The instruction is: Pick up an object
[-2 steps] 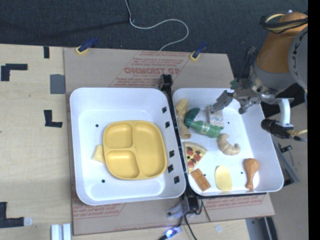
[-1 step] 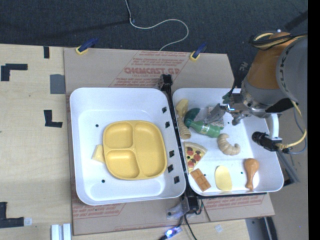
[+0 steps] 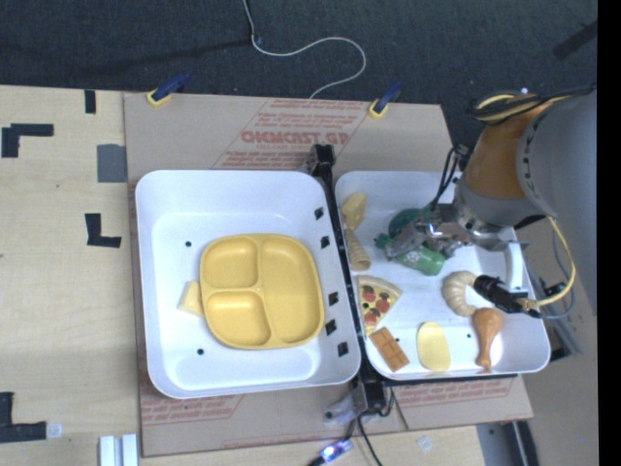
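My gripper (image 3: 428, 235) is down in the right bin (image 3: 514, 362), near its upper middle. It sits right on top of a green toy (image 3: 423, 258) with a darker green part (image 3: 402, 224) poking out to the left. The wrist covers the spot where gripper and toy meet, so I cannot tell if the toy is held. The arm (image 3: 500, 168), with its orange band, comes in from the right over the bin's far right corner.
The right bin also holds a pizza slice (image 3: 375, 300), a brown bar (image 3: 387, 349), a yellow oval (image 3: 434, 345), a drumstick (image 3: 486, 333), a beige lump (image 3: 458, 289) and pale yellow pieces (image 3: 355, 231). A yellow divided plate (image 3: 262, 289) and a wedge (image 3: 188, 299) lie in the left bin (image 3: 155, 221).
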Robot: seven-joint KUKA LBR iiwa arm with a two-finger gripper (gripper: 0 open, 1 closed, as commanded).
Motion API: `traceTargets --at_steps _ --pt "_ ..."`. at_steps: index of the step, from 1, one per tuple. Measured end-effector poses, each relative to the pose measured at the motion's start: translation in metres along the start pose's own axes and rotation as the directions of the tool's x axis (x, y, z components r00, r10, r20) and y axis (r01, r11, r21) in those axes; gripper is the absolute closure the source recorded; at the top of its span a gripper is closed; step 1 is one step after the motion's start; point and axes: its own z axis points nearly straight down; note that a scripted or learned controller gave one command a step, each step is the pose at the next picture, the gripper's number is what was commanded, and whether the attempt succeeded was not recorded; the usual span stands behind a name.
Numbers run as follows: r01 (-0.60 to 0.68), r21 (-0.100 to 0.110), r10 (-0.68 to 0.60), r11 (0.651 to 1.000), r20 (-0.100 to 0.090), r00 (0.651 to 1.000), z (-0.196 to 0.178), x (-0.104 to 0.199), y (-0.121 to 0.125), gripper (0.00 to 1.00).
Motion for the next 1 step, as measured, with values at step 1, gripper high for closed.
traceTargets --at_steps 1 --pt "0.001 -0.005 -0.001 1.000 0.002 1.000 0.0029 0.0004 0.0001 0.00"
